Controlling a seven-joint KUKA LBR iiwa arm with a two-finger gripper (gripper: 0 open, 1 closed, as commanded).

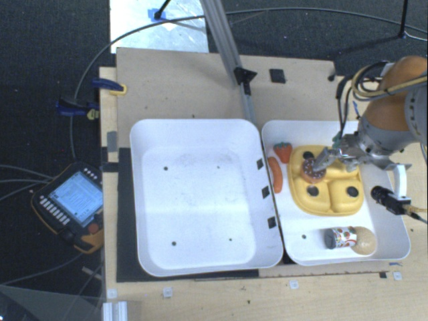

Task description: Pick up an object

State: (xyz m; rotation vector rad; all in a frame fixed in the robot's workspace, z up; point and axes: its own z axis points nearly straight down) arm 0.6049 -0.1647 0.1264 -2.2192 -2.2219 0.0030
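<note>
My gripper [319, 164] is down in the right bin [294, 246], over the far-left part of the yellow moulded tray [328, 192], where a small dark, speckled round thing [311, 169] sits in one of the tray's hollows. I judge that thing to be what I am going for. Whether my fingers are parted or closed I cannot tell; from above they blur into the wrist and the object.

To do this step well I would come straight down, centred on the round thing, with the fingers clearing the hollow's walls, since catching the tray's lip would lift or drag the tray instead. Close only once the fingers are on both sides of it, then rise slowly.

The other pickings lie elsewhere in this bin: a carrot [275, 169] along its left wall (its stubby orange neighbour [283, 152] at the far-left corner) and a small printed can with a pale ball-like end [349, 239] near the front edge.

Hard to make out: what the speckled thing is, whether my fingers touch it, and how deep the hollow goes. My arm is cut off at the right.
</note>
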